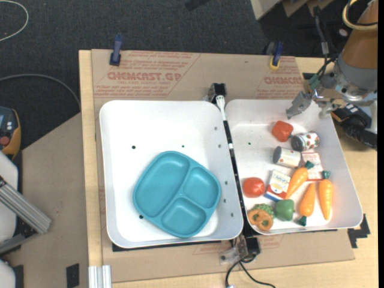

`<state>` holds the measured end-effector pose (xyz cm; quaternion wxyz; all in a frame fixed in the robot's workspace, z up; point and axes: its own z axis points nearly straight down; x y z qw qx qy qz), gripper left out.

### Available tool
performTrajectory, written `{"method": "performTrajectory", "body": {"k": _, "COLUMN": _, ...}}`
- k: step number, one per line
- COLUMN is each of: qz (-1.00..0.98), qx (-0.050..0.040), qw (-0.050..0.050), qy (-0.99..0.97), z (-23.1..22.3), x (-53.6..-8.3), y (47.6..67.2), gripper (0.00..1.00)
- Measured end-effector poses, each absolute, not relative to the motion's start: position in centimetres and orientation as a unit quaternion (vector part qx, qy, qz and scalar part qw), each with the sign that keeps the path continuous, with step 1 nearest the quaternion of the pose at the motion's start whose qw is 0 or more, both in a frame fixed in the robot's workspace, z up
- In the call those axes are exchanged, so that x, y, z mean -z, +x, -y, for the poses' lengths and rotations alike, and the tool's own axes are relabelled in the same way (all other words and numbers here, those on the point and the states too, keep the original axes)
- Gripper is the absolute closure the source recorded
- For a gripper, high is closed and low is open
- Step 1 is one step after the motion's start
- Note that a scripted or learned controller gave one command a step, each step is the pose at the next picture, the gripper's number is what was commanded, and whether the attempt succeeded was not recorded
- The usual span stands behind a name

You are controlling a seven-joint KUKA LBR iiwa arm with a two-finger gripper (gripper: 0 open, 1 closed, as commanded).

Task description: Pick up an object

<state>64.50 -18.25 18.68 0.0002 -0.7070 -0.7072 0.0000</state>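
Two white bins (pixel 114 161) are sitting side by side; the hand (pixel 312 104) is hovering over the right one, fingers apart.

Even, bright overhead light is recorded, the white bins (pixel 114 161) near overexposure, shadows soft and short, focus slightly soft throughout, colours well saturated.
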Motion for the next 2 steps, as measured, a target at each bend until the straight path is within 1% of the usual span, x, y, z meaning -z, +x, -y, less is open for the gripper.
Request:
{"method": "performTrajectory", "body": {"k": 1, "qz": 0.708, "qx": -0.0017, "qw": 0.003, "qy": -0.706, "z": 17.8, "x": -7.8, "y": 66.5, "gripper": 0.00}}
{"method": "performTrajectory", "body": {"k": 2, "qz": 0.708, "qx": 0.0004, "qw": -0.002, "qy": -0.706, "z": 17.9, "x": -9.7, "y": 66.8, "gripper": 1.00}}
